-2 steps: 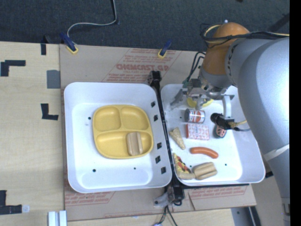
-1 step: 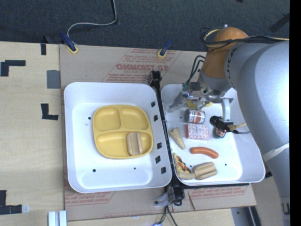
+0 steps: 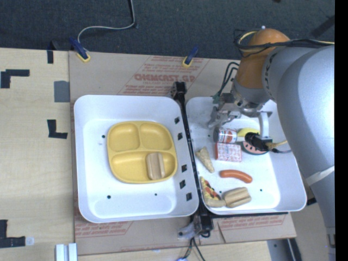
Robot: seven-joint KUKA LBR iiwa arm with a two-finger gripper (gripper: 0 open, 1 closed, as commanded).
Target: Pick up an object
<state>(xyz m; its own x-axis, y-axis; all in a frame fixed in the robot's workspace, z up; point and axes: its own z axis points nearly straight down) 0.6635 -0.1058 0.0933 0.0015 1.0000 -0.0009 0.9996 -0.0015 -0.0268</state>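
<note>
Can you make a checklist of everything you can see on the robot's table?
Surface: cardboard-covered bench bearing the left bin and right bin.
Job's things: yellow divided plate holding a bread roll in the left bin; hot dog, bun, can and small box in the right bin.
Clutter: nothing seen.
Grippers: gripper low over the right bin, beside the can.
Cables: white cable behind the bench.
Surroundings: dark floor.

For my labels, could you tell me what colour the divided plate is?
Yellow; the divided plate shows in the camera view.
</note>
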